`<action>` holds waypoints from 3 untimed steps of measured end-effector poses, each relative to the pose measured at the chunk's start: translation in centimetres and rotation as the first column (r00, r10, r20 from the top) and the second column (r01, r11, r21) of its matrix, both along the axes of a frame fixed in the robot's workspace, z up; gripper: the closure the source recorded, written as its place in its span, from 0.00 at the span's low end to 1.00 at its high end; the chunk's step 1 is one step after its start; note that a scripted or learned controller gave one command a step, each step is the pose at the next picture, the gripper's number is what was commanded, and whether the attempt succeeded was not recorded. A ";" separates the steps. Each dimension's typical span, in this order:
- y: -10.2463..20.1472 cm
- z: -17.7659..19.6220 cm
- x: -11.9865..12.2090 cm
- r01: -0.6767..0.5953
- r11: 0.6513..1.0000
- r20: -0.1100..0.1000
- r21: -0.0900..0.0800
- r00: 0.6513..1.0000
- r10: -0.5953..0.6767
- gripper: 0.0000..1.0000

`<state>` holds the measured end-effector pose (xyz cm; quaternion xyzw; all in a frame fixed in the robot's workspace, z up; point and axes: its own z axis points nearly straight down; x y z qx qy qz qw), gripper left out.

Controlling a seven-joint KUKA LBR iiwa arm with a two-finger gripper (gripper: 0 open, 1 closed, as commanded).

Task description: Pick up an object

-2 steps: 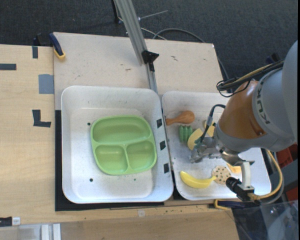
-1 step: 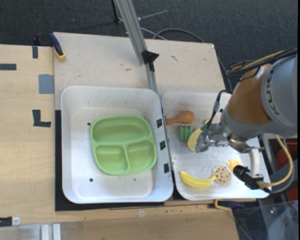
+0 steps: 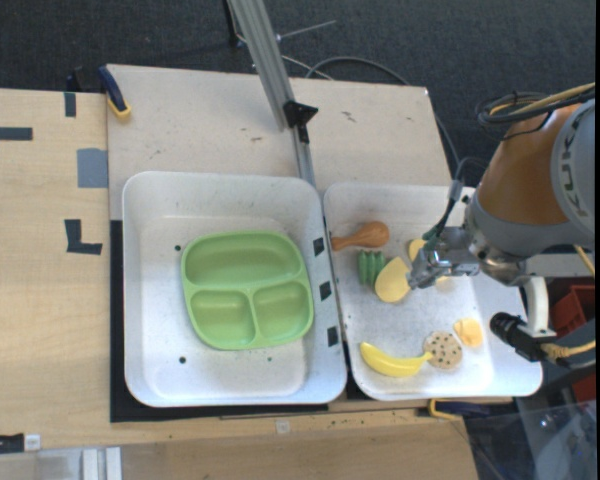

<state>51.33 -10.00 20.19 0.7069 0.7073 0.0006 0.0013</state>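
The right bin (image 3: 500,373) holds several toy foods. A brown drumstick (image 3: 361,236) lies near its upper left, with a green piece (image 3: 369,266) just below it. A yellow lemon-like piece (image 3: 391,284) sits in the middle. Along the front lie a yellow banana (image 3: 391,361), a speckled cookie (image 3: 442,349) and a small orange piece (image 3: 469,332). My gripper (image 3: 427,271) reaches in from the right and hangs low right beside the lemon-like piece, over a second yellow piece (image 3: 417,250) that it partly hides.
The left bin (image 3: 150,268) holds a green divided plate (image 3: 247,290). A grey metal pole (image 3: 265,53) slants across the bench behind the bins. A blue-and-yellow clamp (image 3: 114,92) sits at the bench's back left corner.
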 end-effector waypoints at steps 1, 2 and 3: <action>0.2 4.9 1.0 -0.002 1.000 0.001 0.000 1.000 0.002 1.00; 0.2 7.3 1.1 -0.001 1.000 -0.001 0.001 1.000 0.001 1.00; 6.5 6.1 1.9 -0.007 1.000 -0.005 0.003 1.000 0.007 1.00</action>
